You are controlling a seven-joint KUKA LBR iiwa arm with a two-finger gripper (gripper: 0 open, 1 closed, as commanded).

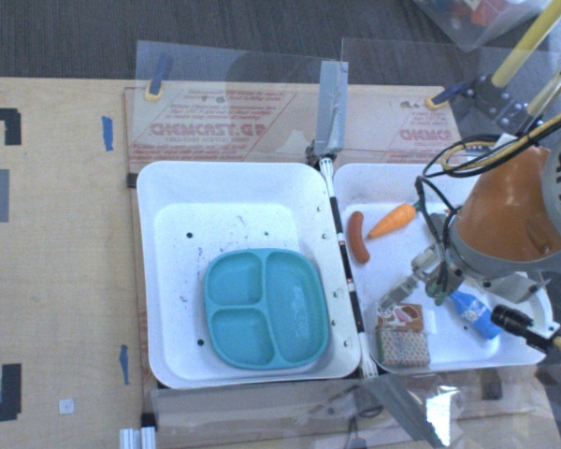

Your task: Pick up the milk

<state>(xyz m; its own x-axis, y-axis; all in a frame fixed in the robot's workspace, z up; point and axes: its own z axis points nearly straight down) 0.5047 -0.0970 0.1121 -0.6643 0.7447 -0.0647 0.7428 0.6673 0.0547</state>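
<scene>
White plastic forms both bins; the left bin (168, 251) carries a teal divided plate (265, 309), while the right bin (393, 187) holds a sausage (357, 237) beside a carrot (393, 221) at its far side; the milk (402, 334), a small brown-and-white carton, lies at the near left of that bin; the gripper (404, 293) hangs just above the carton's far end, how wide it stands cannot be told, nothing visibly in its grasp; a blue bottle (474, 312) lies to the right.

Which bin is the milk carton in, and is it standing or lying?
Right bin, front left corner. The milk carton is lying flat, below the hand.
</scene>
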